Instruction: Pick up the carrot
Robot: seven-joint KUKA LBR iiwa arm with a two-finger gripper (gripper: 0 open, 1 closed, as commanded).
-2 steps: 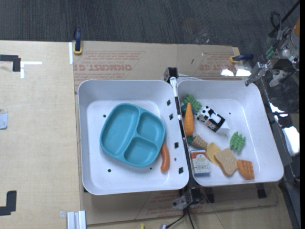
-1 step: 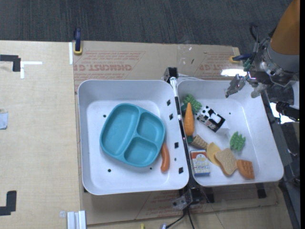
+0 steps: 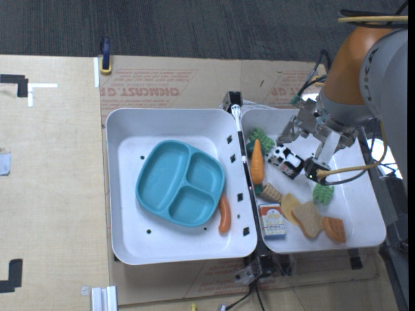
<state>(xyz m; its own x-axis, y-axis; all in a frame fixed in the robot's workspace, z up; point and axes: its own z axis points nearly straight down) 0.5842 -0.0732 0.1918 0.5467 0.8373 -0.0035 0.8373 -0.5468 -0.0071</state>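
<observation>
Here the arm point(image 3: 360, 70) slants over the right bin point(image 3: 363, 229) — pincer point(image 3: 299, 149) spread wide, empty — beside the carrot point(image 3: 257, 161).

You are looking at a robotics lab or test cell, not a home. The bench point(image 3: 52, 193) is plain light board with black brackets point(image 3: 14, 86) fixed to it, and flattened printed cardboard point(image 3: 149, 88) lies under two shallow white bins point(image 3: 117, 193). Dark carpet point(image 3: 194, 18) runs behind. An industrial arm point(image 3: 363, 63), grey with an orange band, reaches in with loose cables point(image 3: 350, 170). Toy food point(image 3: 305, 216) and a blue divided plate point(image 3: 180, 183) serve as props.
</observation>
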